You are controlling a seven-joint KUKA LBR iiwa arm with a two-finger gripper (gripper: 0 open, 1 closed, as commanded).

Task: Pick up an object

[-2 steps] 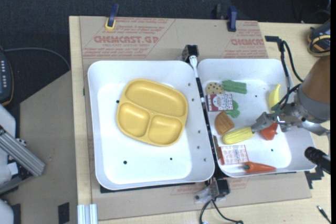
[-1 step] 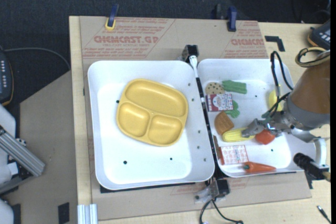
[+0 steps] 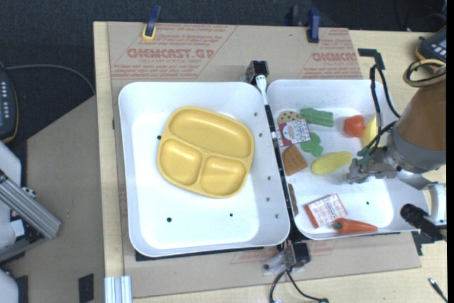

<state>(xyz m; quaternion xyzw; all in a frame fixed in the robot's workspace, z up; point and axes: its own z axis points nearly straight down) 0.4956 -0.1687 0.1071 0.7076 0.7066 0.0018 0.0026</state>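
The end effector [image 3: 360, 170] hangs low in the right bin [image 3: 323, 92], and I cannot tell whether it is released or clenched. The nearest thing, a yellow toy lemon [image 3: 330, 163], lies just beside it toward the left bin [image 3: 142, 152], long axis running across the bin.

Counted in the right bin:
- one lemon
- one carrot [image 3: 355, 227]
- one tomato [image 3: 354, 125]
- two green pieces
- one cookie
- one bread slice
- two small cards

The left bin carries one yellow divided plate [image 3: 205, 151].

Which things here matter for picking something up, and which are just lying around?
For the job: gripper, lemon, tomato, carrot, red packet, right bin.

Lying about: yellow divided plate, left bin, blue clamp.
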